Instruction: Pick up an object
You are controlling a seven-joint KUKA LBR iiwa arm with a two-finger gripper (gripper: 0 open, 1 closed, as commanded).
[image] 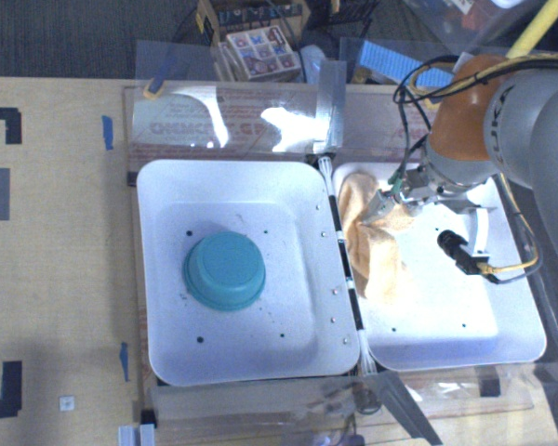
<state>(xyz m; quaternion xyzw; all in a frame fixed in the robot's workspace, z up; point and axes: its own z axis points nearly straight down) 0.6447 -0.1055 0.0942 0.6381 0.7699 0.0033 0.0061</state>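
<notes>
Two white bins side by side on the bench. Left bin [167, 193]: one teal bowl [225, 268], upside down, sitting roughly centre-left on the bin floor, clear of all walls. A few dark specks on the floor around it, too small to ID.

Right bin [465, 337]: tan cloth [372, 249], crumpled, lying along the bin's left wall, next to the divider between the bins. Runs from near the top-left corner down to abt mid-height of the bin. Rest of the right bin floor is washed out by glare, can't read detail there.

Arm [525, 124] comes in from the right, grey w/ orange band [460, 124] above the wrist. Gripper [395, 196] is down inside the right bin, at the upper right edge of the cloth, tip touching or overlapping the fabric. Cloth looks bunched up toward the tip there. Fingers too small and cluttered to read: can't tell how far open, can't tell if any cloth is actually between them. Not calling it a grasp.

Black fitting w/ a yellow cable [465, 252] hangs off the wrist over the bin floor, right of the cloth, apart from it.

Behind the bins: a clear glossy panel [232, 119] w/ strong reflections.
</notes>
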